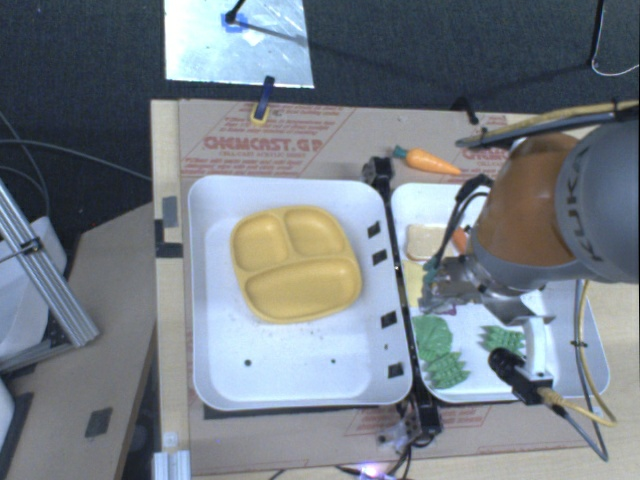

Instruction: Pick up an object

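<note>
The arm (545, 203) leans in over the right bin (575, 368), gripper (450, 293) low beside the green leaf (436, 343); jaw state, cannot tell.

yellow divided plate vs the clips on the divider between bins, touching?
Apart. The camera view shows bare white bin floor between the yellow divided plate and the black clips along the divider.

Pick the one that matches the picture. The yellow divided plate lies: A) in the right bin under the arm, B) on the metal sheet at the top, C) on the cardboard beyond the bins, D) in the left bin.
D: the yellow divided plate lies flat inside the left bin, apart from the arm over the right bin.
</note>
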